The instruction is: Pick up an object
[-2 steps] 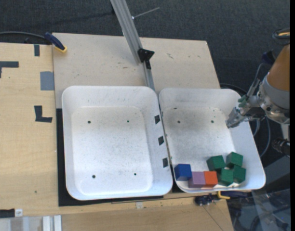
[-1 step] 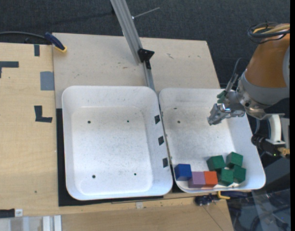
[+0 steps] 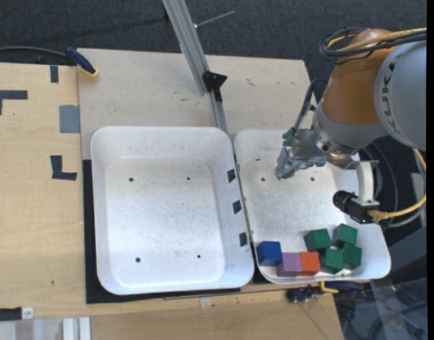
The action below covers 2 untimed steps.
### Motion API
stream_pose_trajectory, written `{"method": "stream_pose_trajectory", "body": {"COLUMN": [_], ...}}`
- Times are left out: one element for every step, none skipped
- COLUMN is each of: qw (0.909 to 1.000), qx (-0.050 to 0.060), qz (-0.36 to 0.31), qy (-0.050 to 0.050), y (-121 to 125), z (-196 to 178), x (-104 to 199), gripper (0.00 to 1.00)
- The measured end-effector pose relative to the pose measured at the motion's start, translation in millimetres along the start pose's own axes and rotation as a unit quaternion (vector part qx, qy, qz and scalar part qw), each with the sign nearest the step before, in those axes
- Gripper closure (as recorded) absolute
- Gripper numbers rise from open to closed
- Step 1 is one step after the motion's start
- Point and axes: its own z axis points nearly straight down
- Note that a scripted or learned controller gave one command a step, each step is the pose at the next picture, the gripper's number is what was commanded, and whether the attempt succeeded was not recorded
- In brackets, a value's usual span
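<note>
Blocks lay bunched in the right bin (image 3: 274, 190), down at its six-o'clock edge: a blue block (image 3: 269, 252) at the nine-o'clock end of the bunch, a purple block (image 3: 292, 263) just beside it, an orange block (image 3: 310, 262) touching the purple one, and several green blocks (image 3: 336, 248) heaped at the three-o'clock end, against the bin's near corner. None of them was between the fingers of the hand (image 3: 286, 166).

That hand hung over the twelve-o'clock part of the same bin, well apart from the bunch, its dark tip pointing toward seven o'clock. Whether its fingers stood apart or together could not be told from this angle. Behind it, toward two o'clock, rose the grey arm (image 3: 408, 83) with its orange band (image 3: 355, 87), and a yellow cable (image 3: 398, 214) looped out at the arm's four o'clock.

At nine o'clock of the right bin sat the left bin (image 3: 160, 154), their rims touching. Both rested on the pale wooden surface (image 3: 32, 225). A slanted metal rail (image 3: 188, 34) ran from twelve o'clock down to the seam between the bins.
</note>
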Motion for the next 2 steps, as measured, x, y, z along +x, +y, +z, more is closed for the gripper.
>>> {"method": "stream_pose_trajectory", "body": {"qw": [1.0000, 1.0000], "qx": [0.000, -0.001], "qz": [0.000, 0.000], "qy": [0.000, 0.000], "y": [19.2, 36.7], "z": [4.7, -3.0], "x": [61.7, 114.9], "gripper": [1.00, 1.00]}}
